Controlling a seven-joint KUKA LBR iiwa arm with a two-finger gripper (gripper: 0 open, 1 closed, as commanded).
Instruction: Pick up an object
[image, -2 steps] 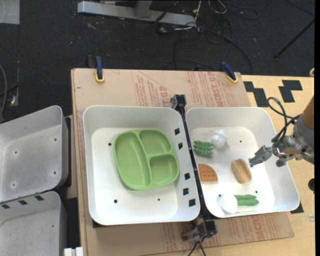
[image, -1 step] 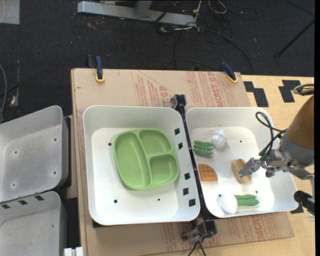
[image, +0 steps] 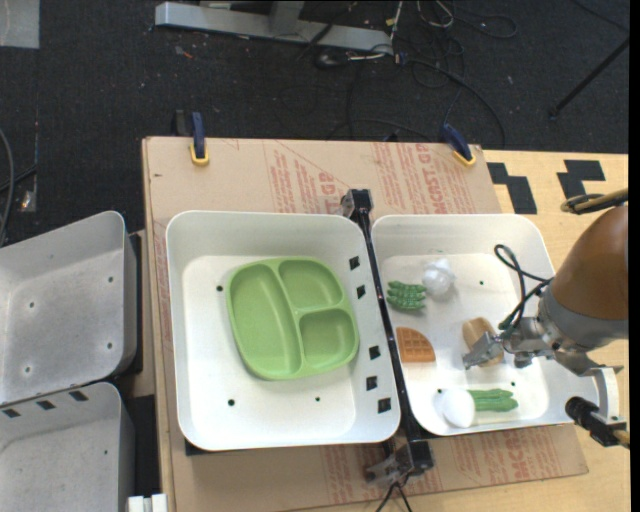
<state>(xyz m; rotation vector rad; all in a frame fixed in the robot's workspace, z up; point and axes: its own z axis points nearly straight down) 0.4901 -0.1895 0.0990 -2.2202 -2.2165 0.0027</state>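
Overhead view of two white bins sitting side by side, with a robot arm reaching into the right one.

A green divided plate (image: 294, 318) is lying in the left bin (image: 200, 400). In the right bin (image: 530, 240), going left to right, a green ridged item (image: 407, 294), an orange waffle-like piece (image: 415, 346), a crumpled white object (image: 437, 277), a white egg shape (image: 457, 408) touching a green pod (image: 493, 401), and a small tan block (image: 477, 330) are lying. The gripper (image: 484, 351) is hovering just beside the tan block, touching or nearly touching its lower edge; whether its fingers are spread or pinching cannot be told.
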